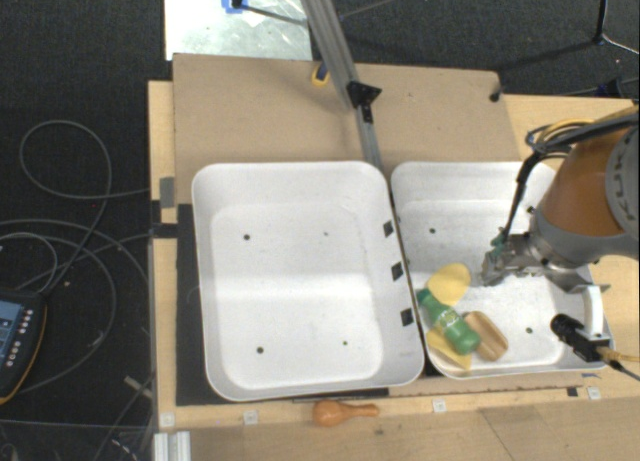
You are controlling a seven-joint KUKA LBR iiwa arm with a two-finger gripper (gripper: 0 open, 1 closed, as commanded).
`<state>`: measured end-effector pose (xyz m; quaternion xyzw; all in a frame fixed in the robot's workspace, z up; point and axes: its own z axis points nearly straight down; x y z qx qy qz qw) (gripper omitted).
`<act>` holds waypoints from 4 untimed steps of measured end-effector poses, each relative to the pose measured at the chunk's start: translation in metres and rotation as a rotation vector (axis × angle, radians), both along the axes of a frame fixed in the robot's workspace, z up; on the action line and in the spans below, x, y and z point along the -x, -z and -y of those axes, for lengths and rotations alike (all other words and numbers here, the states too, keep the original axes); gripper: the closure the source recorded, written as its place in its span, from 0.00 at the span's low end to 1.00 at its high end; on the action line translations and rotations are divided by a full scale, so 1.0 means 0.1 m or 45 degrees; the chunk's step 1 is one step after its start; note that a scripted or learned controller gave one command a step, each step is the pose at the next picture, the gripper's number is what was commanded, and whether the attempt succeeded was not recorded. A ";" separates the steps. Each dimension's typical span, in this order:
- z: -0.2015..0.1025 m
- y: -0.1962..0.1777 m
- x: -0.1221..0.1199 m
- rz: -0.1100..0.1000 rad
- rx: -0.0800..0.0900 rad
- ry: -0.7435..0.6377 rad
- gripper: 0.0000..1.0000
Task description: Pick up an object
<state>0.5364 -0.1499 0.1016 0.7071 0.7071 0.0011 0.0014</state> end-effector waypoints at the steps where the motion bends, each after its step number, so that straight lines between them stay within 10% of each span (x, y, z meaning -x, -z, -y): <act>1: 0.00 -0.43 -0.04 0.003 0.001 -0.006 1.00; 3: 0.11 -1.39 -0.02 0.005 0.003 -0.007 1.00; 4: -0.37 -1.36 0.01 -0.003 -0.002 -0.012 1.00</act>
